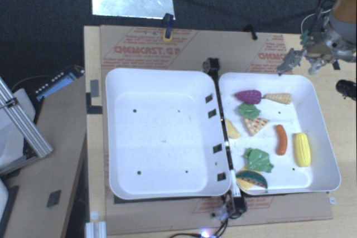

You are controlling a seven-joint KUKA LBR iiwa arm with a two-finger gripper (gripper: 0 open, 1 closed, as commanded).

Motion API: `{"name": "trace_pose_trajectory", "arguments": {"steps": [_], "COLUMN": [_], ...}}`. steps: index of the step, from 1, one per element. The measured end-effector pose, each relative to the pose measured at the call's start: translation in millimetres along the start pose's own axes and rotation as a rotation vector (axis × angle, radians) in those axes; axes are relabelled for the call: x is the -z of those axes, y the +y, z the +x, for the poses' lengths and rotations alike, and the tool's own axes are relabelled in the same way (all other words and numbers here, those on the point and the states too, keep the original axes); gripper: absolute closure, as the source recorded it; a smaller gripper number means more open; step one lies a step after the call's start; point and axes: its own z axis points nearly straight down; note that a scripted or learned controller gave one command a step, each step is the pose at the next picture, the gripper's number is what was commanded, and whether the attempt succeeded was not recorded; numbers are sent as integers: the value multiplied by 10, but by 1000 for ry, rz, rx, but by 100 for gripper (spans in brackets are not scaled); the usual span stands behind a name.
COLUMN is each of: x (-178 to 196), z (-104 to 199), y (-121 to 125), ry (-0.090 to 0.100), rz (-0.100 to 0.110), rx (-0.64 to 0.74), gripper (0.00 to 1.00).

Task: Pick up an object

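Note:
The right bin (321, 120) holds several toy foods: a purple eggplant (248, 96), a tan wedge (279, 98), a green leaf (249, 110), a pizza slice (255, 124), a pale yellow piece (231, 130), a red sausage (281, 139), a yellow corn cob (302, 149), a green lettuce piece (258, 160) and a watermelon slice (252, 179). My gripper (300, 64) hangs open above the bin's far right rim, beyond the tan wedge, with nothing between its fingers.
The left bin (117, 120) sits beside the right one, with a black divider strip (223, 120) between them. Both rest on a cardboard sheet (145, 47). A yellow-blue clamp (167, 28) stands at the cardboard's far edge.

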Motion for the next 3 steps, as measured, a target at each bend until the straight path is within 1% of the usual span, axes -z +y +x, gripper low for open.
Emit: {"name": "trace_pose_trajectory", "arguments": {"steps": [1, 2, 3], "x": [-828, -1148, -1967], "z": [581, 539, 215], "y": [266, -193, -170], "ry": [4, 1, 2], "rz": [6, 7, -2], "rx": [7, -2, -5], "gripper": [0, 0, 0]}}
